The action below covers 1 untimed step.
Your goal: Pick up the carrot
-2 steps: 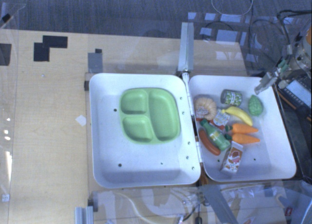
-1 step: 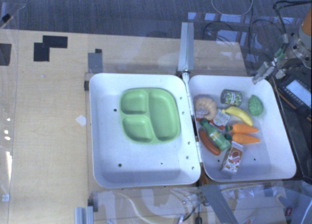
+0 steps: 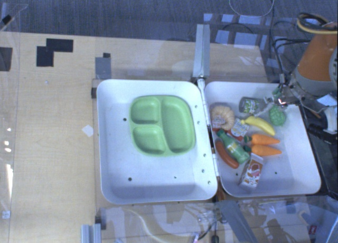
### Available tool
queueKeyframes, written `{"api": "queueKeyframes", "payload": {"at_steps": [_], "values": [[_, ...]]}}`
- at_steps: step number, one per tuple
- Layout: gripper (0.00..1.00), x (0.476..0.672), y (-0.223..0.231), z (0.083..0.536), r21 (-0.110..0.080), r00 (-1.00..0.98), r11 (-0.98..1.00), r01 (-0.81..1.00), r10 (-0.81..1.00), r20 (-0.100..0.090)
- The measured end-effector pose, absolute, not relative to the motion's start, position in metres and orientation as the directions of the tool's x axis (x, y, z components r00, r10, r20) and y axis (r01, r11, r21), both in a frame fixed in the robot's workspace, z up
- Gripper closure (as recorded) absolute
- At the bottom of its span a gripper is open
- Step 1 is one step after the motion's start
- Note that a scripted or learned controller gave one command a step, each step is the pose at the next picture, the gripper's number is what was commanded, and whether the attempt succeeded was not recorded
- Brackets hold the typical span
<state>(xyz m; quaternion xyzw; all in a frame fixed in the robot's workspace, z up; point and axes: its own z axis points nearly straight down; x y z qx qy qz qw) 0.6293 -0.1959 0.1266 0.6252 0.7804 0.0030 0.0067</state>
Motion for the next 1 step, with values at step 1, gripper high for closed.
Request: {"api": "queueKeyframes", "payload": {"at_steps": [1], "values": [[0.0, 0.6031, -0.1965, 0.1111, 0.053, -0.338, 0.34, 0.939, 0.94, -0.039]]}}
